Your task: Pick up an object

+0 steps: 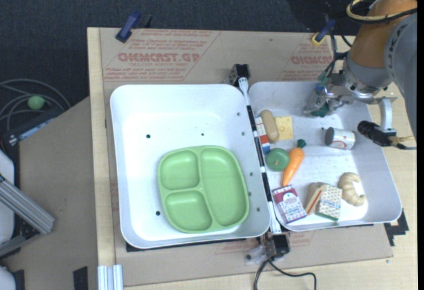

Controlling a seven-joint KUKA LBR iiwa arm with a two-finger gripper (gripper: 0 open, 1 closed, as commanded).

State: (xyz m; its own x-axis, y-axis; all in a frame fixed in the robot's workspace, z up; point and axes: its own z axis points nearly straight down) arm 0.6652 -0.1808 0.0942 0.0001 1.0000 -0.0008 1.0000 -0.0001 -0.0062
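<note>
Over the right bin's (391, 183) far corner the gripper (322, 102) hung low, jaw state unreadable, nearest pick was the small can (339, 138) lying just beside it, so you needed to centre before closing.

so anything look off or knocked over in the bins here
Only small things. In the right bin, a small can lies on its side instead of upright, and the items crowd against the divider, the carrot slanted among them. The green divided plate sits flat in the left bin. Nothing looks spilled or damaged.
</note>
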